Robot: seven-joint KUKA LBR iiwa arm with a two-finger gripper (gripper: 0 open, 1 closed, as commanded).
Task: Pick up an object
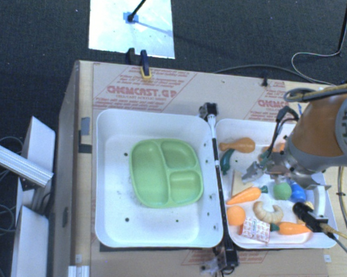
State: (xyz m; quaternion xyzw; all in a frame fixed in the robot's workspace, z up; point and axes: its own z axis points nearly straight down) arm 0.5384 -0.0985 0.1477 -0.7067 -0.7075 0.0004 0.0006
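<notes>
Pincer (pixel 254 172), grip state unclear, hangs just above a tapered orange carrot (pixel 244 195).

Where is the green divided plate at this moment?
The green divided plate lies in the left white bin, near its middle, in the camera view. The bin wall separates it from the toy carrot in the right bin.

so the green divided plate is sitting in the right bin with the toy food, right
Not quite. The camera view shows the green divided plate alone in the left bin; the toy food, such as the carrot, is in the right bin.
</notes>
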